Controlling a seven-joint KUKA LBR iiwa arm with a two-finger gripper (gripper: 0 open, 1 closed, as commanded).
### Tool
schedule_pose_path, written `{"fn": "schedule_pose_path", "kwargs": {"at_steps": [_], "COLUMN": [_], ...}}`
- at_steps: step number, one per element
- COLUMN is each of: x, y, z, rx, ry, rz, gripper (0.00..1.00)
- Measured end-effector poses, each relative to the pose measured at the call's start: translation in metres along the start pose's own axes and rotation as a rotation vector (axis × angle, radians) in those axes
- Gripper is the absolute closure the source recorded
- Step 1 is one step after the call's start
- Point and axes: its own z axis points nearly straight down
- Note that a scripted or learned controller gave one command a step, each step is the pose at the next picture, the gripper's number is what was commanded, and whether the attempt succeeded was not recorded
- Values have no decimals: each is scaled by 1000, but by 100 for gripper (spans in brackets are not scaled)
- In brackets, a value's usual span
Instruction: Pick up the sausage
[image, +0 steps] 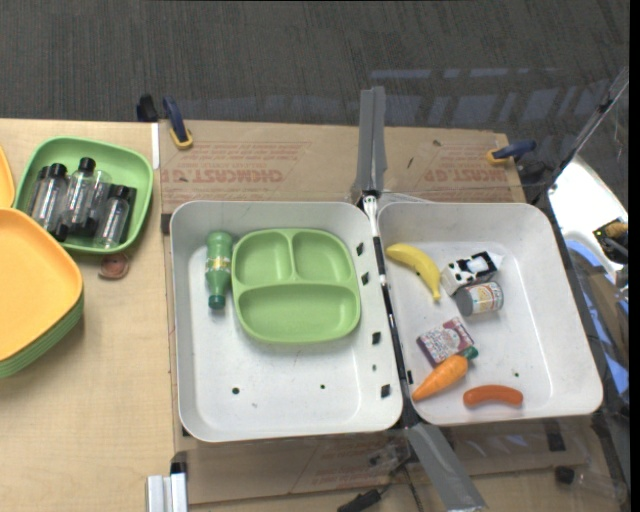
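Nearest the camera, the sausage (493, 397) lies flat by the front wall of the right bin (575, 310), just beside the carrot (441, 377) — a grasp could nudge that neighbour or scrape the wall — and the gripper's state I cannot tell.

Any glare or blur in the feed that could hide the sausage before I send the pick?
Camera view: the sausage reads sharp and evenly lit, casting a soft shadow on the right bin; a blown-out bright patch sits past that bin's right rim, off the sausage; faint reflections streak the dark floor at top; slight softness overall, nothing masking the carrot beside it.
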Motion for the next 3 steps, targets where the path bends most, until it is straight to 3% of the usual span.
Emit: {"fn": "schedule_pose_path", "kwargs": {"at_steps": [1, 2, 3], "x": [-3, -24, -10], "y": [0, -21, -2], "z": [-46, -84, -126], "rx": [-5, -3, -4], "ry": [9, 9, 8], "rz": [-524, 1, -315], "gripper": [100, 100, 100]}}
